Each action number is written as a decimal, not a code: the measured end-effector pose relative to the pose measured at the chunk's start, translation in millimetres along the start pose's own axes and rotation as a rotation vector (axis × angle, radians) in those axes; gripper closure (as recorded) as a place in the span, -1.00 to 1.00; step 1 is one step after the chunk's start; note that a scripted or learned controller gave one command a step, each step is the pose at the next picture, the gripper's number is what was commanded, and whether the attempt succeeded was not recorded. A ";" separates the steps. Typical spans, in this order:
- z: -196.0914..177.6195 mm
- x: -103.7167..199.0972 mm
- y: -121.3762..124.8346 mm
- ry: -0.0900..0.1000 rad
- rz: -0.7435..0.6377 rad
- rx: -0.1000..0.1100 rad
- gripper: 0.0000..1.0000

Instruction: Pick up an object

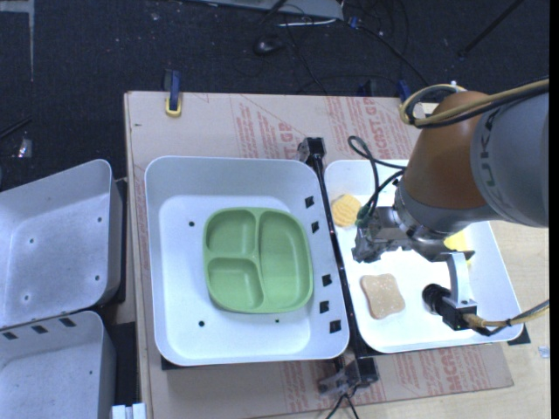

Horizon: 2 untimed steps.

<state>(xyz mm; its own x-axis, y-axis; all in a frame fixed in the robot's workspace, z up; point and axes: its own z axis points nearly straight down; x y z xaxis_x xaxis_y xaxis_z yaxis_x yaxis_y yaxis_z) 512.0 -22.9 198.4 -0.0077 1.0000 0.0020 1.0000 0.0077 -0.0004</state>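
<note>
In the right bin (489,334), a tan slice of toast (383,295) lies near the front left. A yellow ridged chip-like piece (346,208) rests at the bin's back left. A small yellow thing (458,243) peeks out from under the arm on the right. My gripper (370,241) hangs over the left part of this bin, between the yellow piece and the toast, just above and behind the toast. The wrist hides much of the bin's middle.
The left bin (175,321) holds a green divided plate (258,260) in its middle. A black divider (330,234) runs between the two bins. Grey trays (52,234) lie off the bench at the left.
</note>
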 end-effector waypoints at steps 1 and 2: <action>2.9 52.3 1.7 0.000 0.000 0.001 1.00; 2.9 102.8 7.7 0.000 -0.001 -0.001 1.00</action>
